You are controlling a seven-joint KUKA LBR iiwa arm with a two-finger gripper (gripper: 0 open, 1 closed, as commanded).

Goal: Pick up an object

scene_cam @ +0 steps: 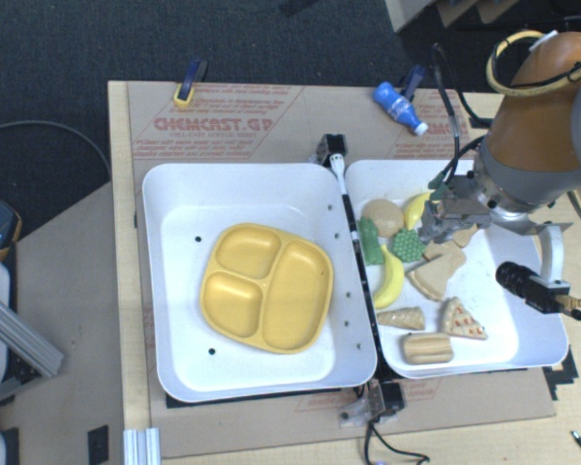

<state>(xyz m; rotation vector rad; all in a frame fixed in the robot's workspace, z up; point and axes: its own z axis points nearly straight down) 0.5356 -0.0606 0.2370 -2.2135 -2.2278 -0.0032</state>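
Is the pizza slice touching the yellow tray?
Apart. The camera view shows the pizza slice in the right bin and the yellow tray in the left bin, with the bin walls between them.

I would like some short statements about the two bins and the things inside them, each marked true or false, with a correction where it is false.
1. The yellow divided plate lies in the left bin. True.
2. The pizza slice lies in the left bin. False: it lies in the right bin, near its front edge.
3. The gripper is above the right bin, over the toy foods. True.
4. The banana rests on the yellow divided plate. False: it lies in the right bin, close to the wall between the bins.
5. A blue clamp sits on the board behind the right bin. True.
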